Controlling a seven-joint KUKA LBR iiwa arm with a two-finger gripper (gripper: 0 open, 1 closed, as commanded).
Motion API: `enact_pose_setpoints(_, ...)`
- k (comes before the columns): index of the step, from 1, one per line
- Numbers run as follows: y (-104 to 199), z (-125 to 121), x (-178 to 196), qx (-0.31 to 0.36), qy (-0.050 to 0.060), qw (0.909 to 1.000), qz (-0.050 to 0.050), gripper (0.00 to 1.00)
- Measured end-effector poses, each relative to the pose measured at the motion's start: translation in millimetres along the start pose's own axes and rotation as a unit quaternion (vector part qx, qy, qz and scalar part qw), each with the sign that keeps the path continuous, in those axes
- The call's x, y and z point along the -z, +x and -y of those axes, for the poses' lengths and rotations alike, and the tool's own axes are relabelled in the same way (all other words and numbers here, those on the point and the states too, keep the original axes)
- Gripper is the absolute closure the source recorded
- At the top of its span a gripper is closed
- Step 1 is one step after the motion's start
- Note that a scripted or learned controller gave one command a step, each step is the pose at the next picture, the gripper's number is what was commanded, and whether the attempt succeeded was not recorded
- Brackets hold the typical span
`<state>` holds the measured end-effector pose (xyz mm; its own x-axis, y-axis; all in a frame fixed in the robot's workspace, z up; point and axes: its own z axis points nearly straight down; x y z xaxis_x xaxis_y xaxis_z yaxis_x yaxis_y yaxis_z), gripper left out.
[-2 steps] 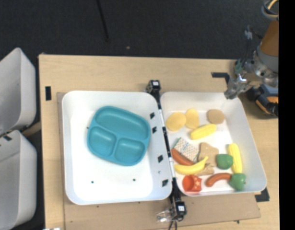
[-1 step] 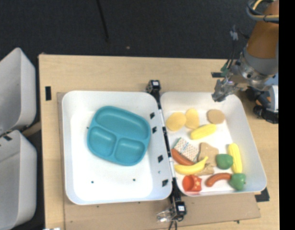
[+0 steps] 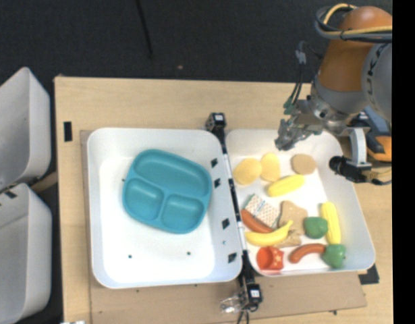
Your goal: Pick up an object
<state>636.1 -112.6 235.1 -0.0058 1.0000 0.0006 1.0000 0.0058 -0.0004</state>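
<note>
Teal, smooth and moulded, the divided tray (image 3: 168, 190) lies in the left bin (image 3: 102, 248). Right of it, glossy plastic food fills the other bin (image 3: 361, 238); the round tan cookie (image 3: 303, 163) looks light, stiff, best pinched across its edges. My gripper (image 3: 288, 135) hovers beside it; its fingers I cannot make out.

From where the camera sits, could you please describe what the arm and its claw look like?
The arm is bulky and rounded, grey with a broad orange band above the wrist. A yellow-and-black cable loops over its top. The claw is small, dark grey metal, with thin wires running alongside it.
</note>
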Motion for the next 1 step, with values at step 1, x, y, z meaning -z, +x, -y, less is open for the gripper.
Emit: enact_pose_setpoints(1, 52.6, 1.9, -7.0, 0.000, 0.001, 1.0000, 0.000, 1.00)
